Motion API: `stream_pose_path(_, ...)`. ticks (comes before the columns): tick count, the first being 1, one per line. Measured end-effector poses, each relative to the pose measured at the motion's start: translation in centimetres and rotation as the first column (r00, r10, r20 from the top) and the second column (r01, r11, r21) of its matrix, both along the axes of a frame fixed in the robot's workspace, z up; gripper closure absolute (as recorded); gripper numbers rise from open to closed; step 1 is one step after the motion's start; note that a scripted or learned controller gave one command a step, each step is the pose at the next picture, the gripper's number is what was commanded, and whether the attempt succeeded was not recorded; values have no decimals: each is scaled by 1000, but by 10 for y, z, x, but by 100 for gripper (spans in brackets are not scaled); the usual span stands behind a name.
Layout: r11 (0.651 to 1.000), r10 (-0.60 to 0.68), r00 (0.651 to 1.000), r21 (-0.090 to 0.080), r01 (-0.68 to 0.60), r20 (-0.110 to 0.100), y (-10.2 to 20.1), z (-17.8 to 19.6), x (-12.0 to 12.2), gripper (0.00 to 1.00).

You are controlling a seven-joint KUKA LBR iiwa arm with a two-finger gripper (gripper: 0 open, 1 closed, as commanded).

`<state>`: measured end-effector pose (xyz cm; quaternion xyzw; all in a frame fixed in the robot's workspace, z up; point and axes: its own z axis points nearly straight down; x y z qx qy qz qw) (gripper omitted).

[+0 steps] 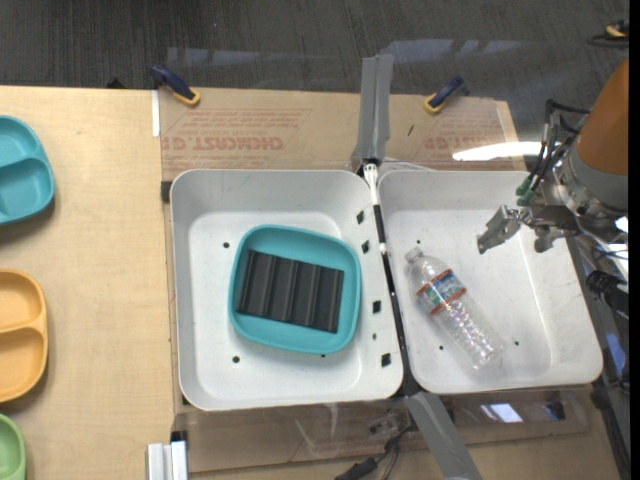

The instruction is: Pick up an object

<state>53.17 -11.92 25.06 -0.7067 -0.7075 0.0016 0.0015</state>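
Observation:
A clear plastic water bottle (450, 308) with a red and blue label lies on its side in the right bin (540, 363), cap toward the upper left. In the left bin (200, 368) a teal plate (250, 318) carries a black ribbed block (292, 290). My gripper (520, 235) hangs over the upper right part of the right bin, up and to the right of the bottle. Its two fingers stand apart with nothing between them, so it is open.
Teal (22, 173), orange (18, 333) and green (6, 450) divided trays sit on the wooden bench at the far left. Cardboard (260, 133) lies behind the bins, held by two clamps (176, 86). Cables hang by the arm at the right.

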Motion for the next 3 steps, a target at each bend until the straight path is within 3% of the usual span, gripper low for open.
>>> stream_pose_path(1,998,70,998,0,-70,3,25,-118,22,0)
stream_pose_path(2,999,-38,999,0,38,2,18,-121,45,0)
stream_pose_path(3,999,-38,999,0,38,2,18,-121,45,0)
